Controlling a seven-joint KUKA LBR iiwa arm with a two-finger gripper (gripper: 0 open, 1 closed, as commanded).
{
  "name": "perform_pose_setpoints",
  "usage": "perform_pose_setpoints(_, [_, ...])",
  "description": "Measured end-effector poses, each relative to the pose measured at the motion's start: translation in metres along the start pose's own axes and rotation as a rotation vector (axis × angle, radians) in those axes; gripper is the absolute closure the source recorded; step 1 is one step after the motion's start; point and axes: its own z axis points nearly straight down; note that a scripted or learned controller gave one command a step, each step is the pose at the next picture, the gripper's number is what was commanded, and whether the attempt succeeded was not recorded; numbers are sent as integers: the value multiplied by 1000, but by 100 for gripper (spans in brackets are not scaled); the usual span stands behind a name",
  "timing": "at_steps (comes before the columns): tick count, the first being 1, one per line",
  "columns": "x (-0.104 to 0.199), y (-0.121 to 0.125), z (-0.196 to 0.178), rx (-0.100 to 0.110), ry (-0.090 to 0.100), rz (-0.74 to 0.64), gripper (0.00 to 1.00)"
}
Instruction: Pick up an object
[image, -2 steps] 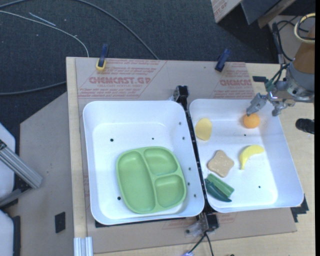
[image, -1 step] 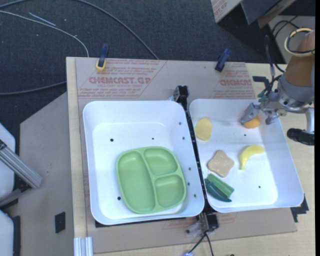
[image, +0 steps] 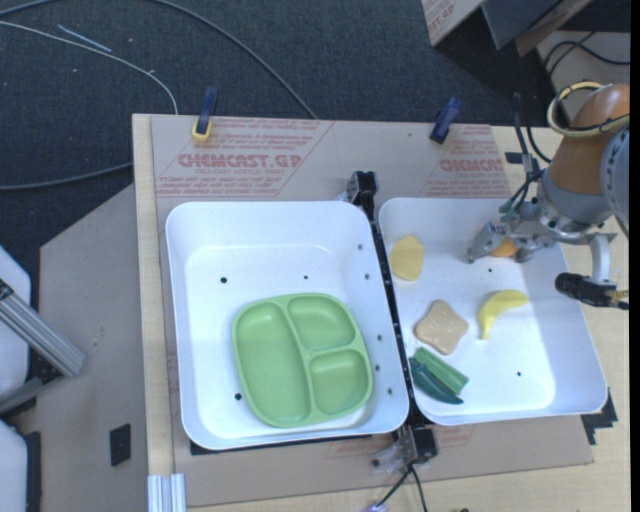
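- Camera view: two shallow white bins sit side by side on a brown board; the left bin (image: 200, 250) holds a green divided plate (image: 302, 357) with three compartments, lying flat toward its near side.
- Right bin (image: 570, 390): a pale yellow round piece (image: 407, 257) lies near the dividing rim; a tan toast-shaped piece (image: 441, 327) lies near the middle; a yellow banana (image: 498, 309) lies just to its right, apart from it; a green pod-shaped item (image: 438, 377) lies at the near-left part, close below the toast.
- The arm (image: 588, 160), grey with an orange band, reaches in from the right; its gripper (image: 503, 245) is low over the far part of the right bin, with something orange showing at its tip.
- Jaw state: cannot be told; nothing can be confirmed as held.
- Blue clamps (image: 205, 113) pin the board's far edge.
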Motion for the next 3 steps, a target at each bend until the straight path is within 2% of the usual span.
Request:
perform_pose_setpoints(1, [-1,-1,-9,6,-2,-2,100])
perform_pose_setpoints(2, [-1,-3,-48,-10,-6,2,100])
perform_pose_setpoints(3, [-2,-5,-110,-15,-8,1,100])
